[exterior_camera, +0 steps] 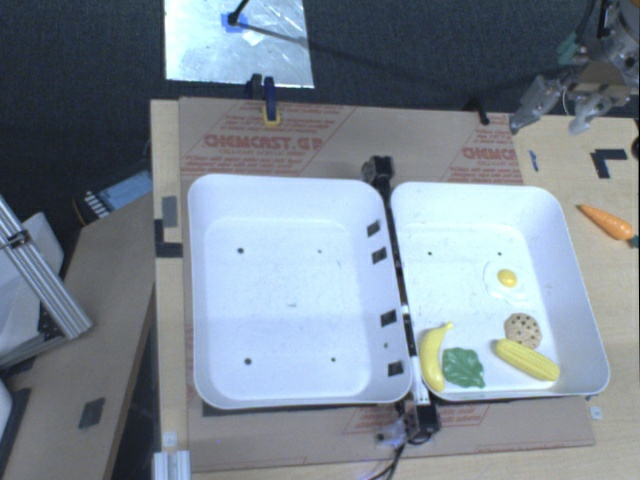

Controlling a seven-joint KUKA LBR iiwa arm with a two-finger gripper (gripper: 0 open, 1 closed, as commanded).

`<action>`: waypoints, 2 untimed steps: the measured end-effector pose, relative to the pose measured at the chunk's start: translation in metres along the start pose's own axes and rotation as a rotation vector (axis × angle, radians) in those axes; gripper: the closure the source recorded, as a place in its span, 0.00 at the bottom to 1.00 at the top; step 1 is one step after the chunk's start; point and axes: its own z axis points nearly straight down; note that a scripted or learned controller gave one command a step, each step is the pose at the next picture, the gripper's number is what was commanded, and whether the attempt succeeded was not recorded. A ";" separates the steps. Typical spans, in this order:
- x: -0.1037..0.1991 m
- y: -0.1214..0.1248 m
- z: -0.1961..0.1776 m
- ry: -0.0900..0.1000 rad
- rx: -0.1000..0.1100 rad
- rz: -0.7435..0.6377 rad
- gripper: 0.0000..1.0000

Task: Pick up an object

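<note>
Right bin (560, 230) — five toy foods

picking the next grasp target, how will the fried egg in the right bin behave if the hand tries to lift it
The fried egg lies thin and flat on the right bin floor, so fingers will probably struggle to get under its edge. It looks like glossy moulded plastic, likely light, stiff and somewhat slippery. Its raised yolk may be the only graspable feature. A push would probably slide it, not roll it.
</note>
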 end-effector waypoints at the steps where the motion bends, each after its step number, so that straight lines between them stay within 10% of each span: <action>1: 0.053 -0.075 -0.131 0.004 0.002 0.004 0.00; 2: 0.027 -0.155 -0.133 0.004 0.019 0.014 0.00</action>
